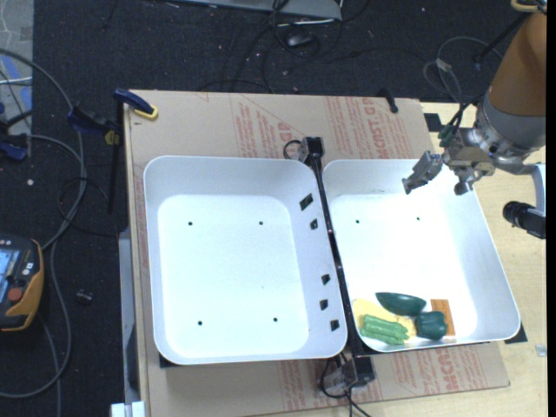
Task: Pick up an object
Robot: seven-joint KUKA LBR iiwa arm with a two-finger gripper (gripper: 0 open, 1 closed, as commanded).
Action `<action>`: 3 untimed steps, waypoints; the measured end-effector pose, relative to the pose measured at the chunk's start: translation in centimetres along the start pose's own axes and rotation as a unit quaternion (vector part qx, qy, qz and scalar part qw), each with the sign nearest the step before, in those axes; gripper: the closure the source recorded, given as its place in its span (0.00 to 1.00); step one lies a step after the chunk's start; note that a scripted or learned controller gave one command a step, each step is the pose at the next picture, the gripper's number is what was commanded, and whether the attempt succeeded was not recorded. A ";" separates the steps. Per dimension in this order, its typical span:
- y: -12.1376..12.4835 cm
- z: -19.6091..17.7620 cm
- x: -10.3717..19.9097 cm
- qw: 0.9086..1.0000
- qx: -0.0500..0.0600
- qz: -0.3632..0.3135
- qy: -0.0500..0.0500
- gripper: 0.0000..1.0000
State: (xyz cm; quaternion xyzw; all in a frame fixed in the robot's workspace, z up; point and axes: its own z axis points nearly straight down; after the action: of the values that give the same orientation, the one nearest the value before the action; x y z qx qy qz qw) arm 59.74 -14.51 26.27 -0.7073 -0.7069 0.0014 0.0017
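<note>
Several small objects lie in the near corner of the right bin [486, 259]: a dark green oval piece [400, 302], a bright green ridged piece [383, 329], a teal lump [431, 325], a yellow flat piece [368, 308] under them and an orange block [443, 308]. My gripper [443, 174] hangs over the far right part of the right bin, well away from those objects. Its fingers are spread apart with nothing between them.
The left bin [174, 181] stands beside the right one, joined by a black clip strip [326, 233]. Both rest on a cardboard sheet [226, 120]. Cables and a yellow-handled clamp [137, 104] lie beyond the far left edge.
</note>
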 end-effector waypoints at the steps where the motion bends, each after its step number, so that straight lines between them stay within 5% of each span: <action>1: 0.1 -0.2 0.0 1.000 -0.002 0.000 0.000 0.00; 3: 0.3 8.4 -0.1 1.000 0.000 0.000 0.000 0.00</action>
State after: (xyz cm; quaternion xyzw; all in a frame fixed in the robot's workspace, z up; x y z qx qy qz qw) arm 60.01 -14.63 17.90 -0.7070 -0.7072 0.0012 0.0017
